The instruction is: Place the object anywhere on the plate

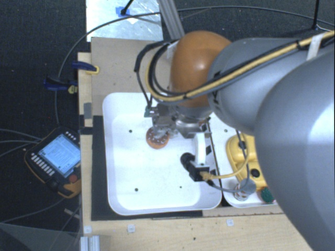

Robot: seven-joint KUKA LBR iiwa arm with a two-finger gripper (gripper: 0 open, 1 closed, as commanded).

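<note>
- Even, bright overhead light; the white bin (125,182) left of the gripper (162,132) nearly washes out.
- The arm (293,119) nearest the lens is soft, perhaps out of focus.

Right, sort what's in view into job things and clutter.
Job: gripper; brown round piece right under it; left bin holding that piece.
Lying about: yellow item; green item; handheld screen unit; blue clamp.
</note>
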